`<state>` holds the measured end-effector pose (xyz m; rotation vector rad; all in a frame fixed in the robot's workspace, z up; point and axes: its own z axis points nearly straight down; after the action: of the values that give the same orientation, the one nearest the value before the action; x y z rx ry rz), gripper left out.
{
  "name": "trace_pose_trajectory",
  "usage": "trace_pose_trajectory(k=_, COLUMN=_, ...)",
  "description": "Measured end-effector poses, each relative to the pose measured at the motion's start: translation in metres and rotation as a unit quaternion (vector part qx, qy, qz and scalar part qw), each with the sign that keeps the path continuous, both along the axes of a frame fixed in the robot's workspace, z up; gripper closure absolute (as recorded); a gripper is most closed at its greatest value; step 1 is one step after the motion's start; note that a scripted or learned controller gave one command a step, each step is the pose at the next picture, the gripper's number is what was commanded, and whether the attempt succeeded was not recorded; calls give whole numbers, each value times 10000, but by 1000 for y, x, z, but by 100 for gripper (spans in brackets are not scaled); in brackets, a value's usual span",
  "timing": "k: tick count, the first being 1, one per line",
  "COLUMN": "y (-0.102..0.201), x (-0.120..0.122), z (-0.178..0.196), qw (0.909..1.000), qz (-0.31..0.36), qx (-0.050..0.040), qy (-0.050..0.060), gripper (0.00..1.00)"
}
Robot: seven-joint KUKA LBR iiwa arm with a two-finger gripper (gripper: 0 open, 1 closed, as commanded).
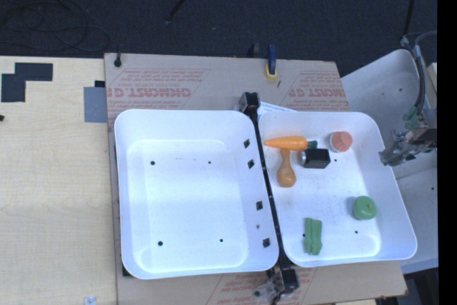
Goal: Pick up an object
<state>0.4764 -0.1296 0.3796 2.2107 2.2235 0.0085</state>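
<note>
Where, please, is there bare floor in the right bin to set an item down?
In the right white bin, bare floor lies between the orange toy hammer and the green flat block, and near the round green piece. The back is crowded: hammer, black box, pink disc.

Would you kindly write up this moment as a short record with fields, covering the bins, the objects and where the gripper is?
left bin: white, shallow
right bin: white, shallow, holds all the objects seen
orange hammer: upper left of right bin, near the divider
black block: just right of the hammer
pink round piece: upper right, beside the block
green round piece: right side, lower
green oblong piece: near the front edge
gripper: outside the right bin's right edge, holding nothing visible
</note>
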Motion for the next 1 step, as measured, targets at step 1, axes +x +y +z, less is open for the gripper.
trace_pose_trajectory(k=1, y=64, x=0, z=71, qw=10000, qz=14, qx=5, qy=13, gripper=100)
